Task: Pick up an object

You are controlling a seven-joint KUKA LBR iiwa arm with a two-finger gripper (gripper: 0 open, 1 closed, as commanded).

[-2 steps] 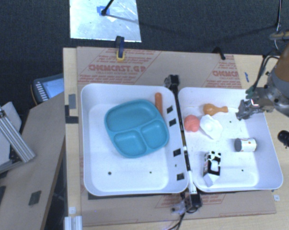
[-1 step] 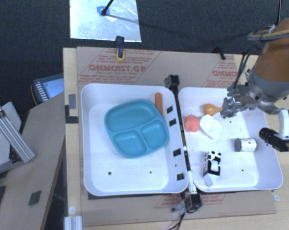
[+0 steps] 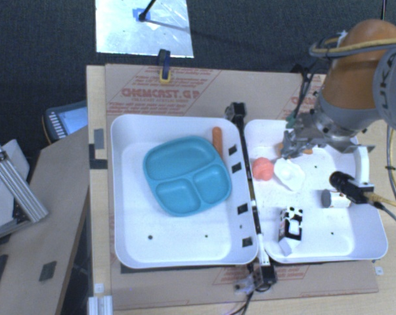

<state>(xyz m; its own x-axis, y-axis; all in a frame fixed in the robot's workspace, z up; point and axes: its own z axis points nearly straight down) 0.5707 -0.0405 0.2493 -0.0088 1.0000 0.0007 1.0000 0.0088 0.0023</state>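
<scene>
Nothing is seen lifted yet: the gripper (image 3: pixel 291 151) is lowered into the right bin (image 3: pixel 372 241), near the pink ball (image 3: pixel 263 168) and white object (image 3: pixel 289 174). Its grip cannot be told.

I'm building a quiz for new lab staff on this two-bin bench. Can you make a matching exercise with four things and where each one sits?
Things:
1. blue divided plate
2. pink ball
3. orange stick
4. black-and-white block

Places:
A. left bin, beside the plate's far edge
B. right bin, near its front
C. middle of the left bin
D. right bin, close to the divider

Pairs: 1-C, 2-D, 3-A, 4-B
</scene>
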